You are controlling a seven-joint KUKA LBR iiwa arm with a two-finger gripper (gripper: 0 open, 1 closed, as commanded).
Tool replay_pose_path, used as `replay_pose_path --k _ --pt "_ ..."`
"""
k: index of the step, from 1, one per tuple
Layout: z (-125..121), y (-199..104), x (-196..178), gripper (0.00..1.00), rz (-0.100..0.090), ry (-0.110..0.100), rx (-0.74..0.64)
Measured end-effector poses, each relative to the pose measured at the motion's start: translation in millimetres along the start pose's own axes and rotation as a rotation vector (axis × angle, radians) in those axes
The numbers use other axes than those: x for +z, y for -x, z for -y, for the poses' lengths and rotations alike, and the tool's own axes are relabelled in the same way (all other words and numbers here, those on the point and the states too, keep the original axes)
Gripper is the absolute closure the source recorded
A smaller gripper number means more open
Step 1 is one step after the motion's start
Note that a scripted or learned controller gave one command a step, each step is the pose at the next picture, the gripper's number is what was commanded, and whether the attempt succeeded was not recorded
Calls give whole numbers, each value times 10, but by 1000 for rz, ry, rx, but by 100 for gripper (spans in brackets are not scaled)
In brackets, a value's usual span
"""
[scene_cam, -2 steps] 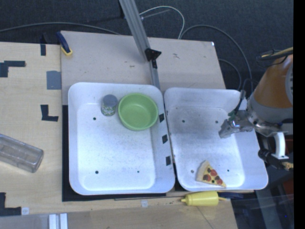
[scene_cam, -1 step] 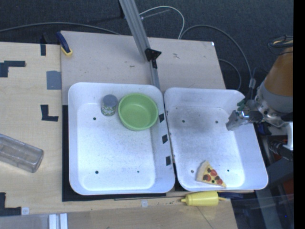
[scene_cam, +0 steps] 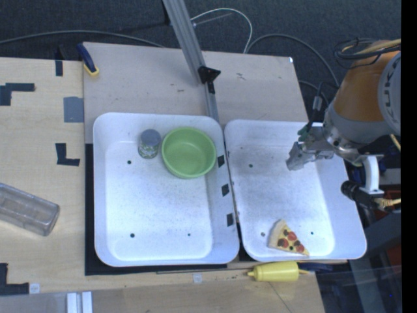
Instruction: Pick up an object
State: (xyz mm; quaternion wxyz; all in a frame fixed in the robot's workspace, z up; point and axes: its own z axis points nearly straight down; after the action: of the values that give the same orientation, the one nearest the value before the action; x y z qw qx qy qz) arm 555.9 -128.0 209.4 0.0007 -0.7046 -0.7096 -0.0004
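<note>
1. A robotics lab or test cell, not a home: the grey and orange arm (scene_cam: 365, 103) stands at a plywood counter (scene_cam: 254, 83).
2. Two white bins (scene_cam: 104, 194) sit side by side over dark carpet.
3. Loose cables (scene_cam: 228, 18), a metal pole (scene_cam: 186, 34) and black tape marks (scene_cam: 65, 155) suit an experimental rig.
</note>
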Motion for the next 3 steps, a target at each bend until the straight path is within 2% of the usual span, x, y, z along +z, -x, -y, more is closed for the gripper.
replay_pose_path --k 3 --pt "-284 -1527 175 100 0 -1 0"
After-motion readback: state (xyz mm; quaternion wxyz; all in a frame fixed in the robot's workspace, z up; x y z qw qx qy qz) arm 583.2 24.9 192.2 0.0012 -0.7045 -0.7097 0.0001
